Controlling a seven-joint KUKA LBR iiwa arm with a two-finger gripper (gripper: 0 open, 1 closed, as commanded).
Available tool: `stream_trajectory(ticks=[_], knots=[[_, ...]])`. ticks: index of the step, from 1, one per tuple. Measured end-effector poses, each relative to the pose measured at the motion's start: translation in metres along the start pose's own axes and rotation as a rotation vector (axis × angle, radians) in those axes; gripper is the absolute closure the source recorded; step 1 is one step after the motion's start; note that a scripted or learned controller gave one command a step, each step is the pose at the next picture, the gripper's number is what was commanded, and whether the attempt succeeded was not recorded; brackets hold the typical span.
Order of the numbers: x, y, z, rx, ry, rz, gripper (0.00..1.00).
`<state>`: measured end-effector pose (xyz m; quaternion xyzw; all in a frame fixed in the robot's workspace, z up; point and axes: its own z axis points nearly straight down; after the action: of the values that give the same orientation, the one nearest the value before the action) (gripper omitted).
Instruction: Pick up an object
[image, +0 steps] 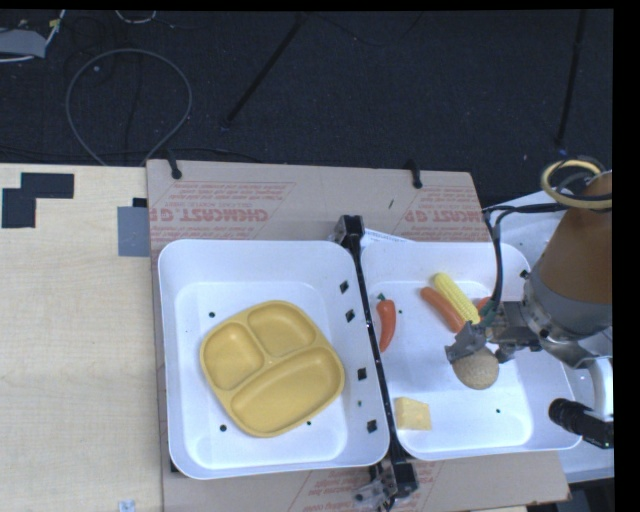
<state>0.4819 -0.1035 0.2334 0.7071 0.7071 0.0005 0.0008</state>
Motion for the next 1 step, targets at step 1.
stream_trajectory(ticks=[1], knots=[[0.0498,0.0223,0.0122,0.005,0.003,-0.005,1.00]])
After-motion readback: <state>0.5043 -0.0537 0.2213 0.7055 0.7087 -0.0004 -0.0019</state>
